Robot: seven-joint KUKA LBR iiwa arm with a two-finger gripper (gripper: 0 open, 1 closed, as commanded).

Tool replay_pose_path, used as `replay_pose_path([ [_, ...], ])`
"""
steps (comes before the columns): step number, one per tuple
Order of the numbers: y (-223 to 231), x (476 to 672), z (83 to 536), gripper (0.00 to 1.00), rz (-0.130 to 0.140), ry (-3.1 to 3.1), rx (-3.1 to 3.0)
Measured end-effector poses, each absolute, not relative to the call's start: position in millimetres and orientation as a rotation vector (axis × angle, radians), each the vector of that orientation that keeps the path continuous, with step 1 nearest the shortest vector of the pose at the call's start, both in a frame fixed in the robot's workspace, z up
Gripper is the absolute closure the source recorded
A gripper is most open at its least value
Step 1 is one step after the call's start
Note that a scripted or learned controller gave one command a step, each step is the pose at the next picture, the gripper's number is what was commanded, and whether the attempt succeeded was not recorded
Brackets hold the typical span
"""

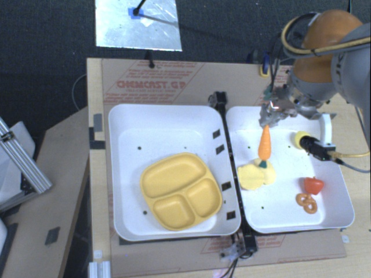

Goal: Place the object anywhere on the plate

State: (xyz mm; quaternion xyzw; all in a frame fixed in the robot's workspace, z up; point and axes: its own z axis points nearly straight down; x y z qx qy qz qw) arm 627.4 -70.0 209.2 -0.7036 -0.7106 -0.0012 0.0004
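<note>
floor: dark carpet (pixel 35 39) | bench: cardboard-topped (pixel 174 77) | shiny sheet (pixel 138 15)

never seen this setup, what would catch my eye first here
Likely the yellow plate with three compartments, lying in the left bin. Next the orange carrot in the right bin, hanging upright directly below the gripper, its lower end at a pale yellow piece.

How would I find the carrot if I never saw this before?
Look in the right white bin, near its top left, just under the gripper. The carrot is the long orange thing hanging point-up; the yellow blob below it is flat, and the red tomato is round.
</note>
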Motion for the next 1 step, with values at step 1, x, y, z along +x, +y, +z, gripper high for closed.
replay_pose_path([
  [1,-16.6,605.9,220.8,1.0,-0.003,-2.231,-2.209],
])
